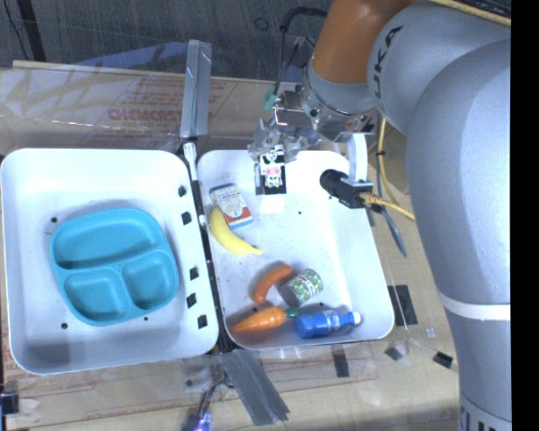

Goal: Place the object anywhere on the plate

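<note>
Tool (pixel 271 162) above right bin's (pixel 359 241) far edge, finger spread impossible to tell, nothing visibly held.

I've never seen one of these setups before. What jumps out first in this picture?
The huge grey robot arm with its orange band fills the right side, its gripper hanging over the far edge of the right bin. The bright blue divided plate lies alone in the left bin. The right bin holds a banana, a carrot and a blue bottle.
</note>
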Controlling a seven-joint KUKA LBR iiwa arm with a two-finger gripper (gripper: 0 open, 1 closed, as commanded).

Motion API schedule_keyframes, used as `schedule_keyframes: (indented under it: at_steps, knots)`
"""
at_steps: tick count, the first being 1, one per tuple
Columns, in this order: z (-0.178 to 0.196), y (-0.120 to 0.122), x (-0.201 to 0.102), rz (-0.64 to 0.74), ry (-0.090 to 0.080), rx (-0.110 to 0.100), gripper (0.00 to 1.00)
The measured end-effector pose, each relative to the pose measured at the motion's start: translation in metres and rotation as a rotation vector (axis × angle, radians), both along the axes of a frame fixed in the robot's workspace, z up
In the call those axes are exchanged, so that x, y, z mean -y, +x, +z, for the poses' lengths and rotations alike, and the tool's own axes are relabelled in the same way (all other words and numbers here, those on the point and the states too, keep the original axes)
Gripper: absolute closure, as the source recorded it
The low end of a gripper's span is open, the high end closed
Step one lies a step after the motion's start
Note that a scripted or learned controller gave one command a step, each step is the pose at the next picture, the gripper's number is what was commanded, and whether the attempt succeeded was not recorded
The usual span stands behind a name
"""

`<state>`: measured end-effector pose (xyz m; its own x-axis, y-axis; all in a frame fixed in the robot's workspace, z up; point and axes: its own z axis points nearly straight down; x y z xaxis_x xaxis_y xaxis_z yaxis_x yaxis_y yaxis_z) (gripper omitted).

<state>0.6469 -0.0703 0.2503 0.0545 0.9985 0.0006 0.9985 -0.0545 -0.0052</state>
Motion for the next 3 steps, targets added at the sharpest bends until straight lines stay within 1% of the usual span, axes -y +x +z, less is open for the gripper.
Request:
schedule_keyframes:
  at_steps: [1,2,3]
  knots:
    - [-0.025,-0.033,-0.067,-0.005,-0.002,-0.002,1.0]
    - [-0.057,-0.082,-0.144,-0.052,-0.003,-0.002,1.0]
    - [-0.079,-0.099,-0.19,0.059,-0.001,0.0,1.0]
